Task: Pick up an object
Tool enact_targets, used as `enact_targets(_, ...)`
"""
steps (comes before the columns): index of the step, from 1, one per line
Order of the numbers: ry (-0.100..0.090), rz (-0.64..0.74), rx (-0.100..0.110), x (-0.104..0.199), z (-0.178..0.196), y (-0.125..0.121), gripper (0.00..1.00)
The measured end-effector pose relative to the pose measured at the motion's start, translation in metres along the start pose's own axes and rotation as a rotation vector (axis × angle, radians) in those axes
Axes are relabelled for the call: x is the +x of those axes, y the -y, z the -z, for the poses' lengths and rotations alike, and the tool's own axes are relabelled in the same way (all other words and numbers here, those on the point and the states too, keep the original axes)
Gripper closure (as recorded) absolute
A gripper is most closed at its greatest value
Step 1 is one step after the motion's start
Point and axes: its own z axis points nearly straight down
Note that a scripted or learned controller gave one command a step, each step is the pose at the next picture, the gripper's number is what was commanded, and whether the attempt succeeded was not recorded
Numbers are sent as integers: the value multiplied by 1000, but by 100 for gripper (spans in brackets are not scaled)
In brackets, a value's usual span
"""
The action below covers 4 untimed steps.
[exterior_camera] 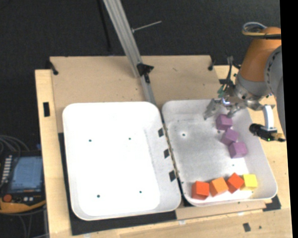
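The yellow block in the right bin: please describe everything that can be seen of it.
The yellow block is a small, plain cube with a matte look, perhaps foam or painted wood. It lies near the front right corner of the right bin, at the right end of a row of orange-red blocks, touching or almost touching the nearest one. The gripper is far from it.

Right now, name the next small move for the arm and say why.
Probably a short descent straight onto the top purple block. The gripper sits at that block's upper edge in the right bin, and nothing shows between its jaws, so no pick has happened.
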Motion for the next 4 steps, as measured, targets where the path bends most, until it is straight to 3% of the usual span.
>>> enact_targets(1, 4, 0, -6, -2, -9, -3, 0)
enact_targets(2, 7, 4, -12, -4, 3, -5, 100)
enact_targets(3, -6, 3, 11, 2, 59, -1, 100)
enact_targets(4, -4, -2, 9, -3, 120, 5, 100)
